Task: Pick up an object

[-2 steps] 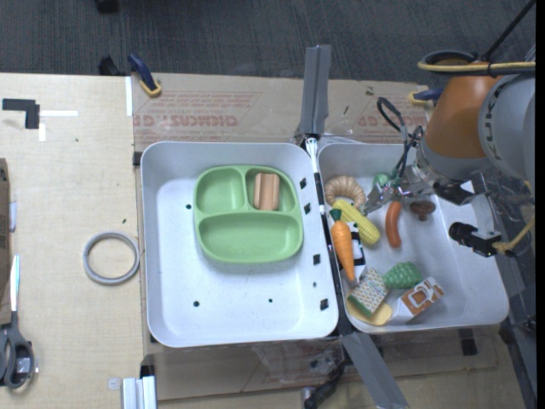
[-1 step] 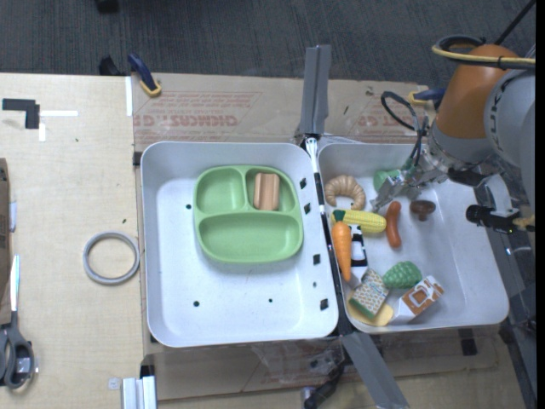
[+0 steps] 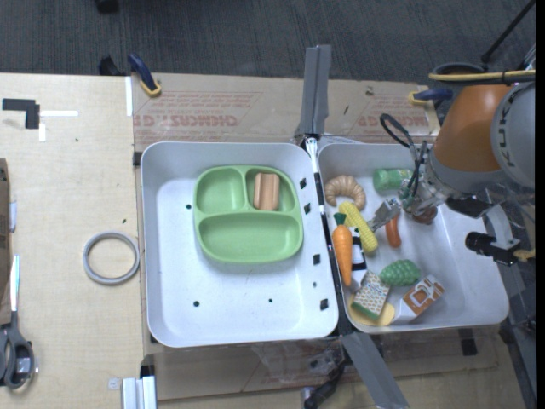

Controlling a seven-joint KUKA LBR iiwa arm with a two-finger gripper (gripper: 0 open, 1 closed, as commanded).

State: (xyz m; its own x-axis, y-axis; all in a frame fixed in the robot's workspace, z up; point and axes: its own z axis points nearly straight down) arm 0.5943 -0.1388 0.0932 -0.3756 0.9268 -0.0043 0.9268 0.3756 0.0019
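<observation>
My pincer (image 3: 393,212) hung low in the right bin (image 3: 460,313), jaws spread, gripping nothing, just beside a small orange sausage (image 3: 393,232) and a corn cob (image 3: 358,225); behind the bins lay cardboard (image 3: 221,109) with red print, mirrored, unreadable to me

We saw the hand (image 3: 393,214) low in the right bin (image 3: 464,309), just beside the corn cob (image 3: 358,225) and croissant (image 3: 344,189). A green divided tray (image 3: 247,237) sat in the left bin (image 3: 170,288); a tape ring (image 3: 111,256) lay on the worktop (image 3: 60,186).
</observation>
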